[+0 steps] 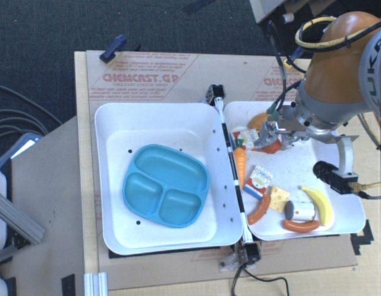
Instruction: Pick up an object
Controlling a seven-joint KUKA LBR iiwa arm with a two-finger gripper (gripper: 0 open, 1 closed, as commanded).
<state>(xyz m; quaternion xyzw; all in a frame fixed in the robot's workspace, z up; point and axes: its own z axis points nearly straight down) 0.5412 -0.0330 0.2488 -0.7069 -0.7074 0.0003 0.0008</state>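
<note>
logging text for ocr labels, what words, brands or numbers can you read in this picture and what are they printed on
"CHEMCAST GP": large red letters on the brown board under the white bins, above the left bin; the last letters are hazy.
Smaller red lines above and below that name: too small to read.
Red print on the board above the right bin: partly hidden by the arm, unreadable.
Small packet in the right bin: printed, but too blurred to read.

My gripper [269,137] is hanging low over the back of the right bin [348,224], right by a red thing [272,147] and a carrot [240,163]. A blue tray [166,185] is sitting in the left bin [110,165]. A banana [320,205] is lying near the front.
</note>
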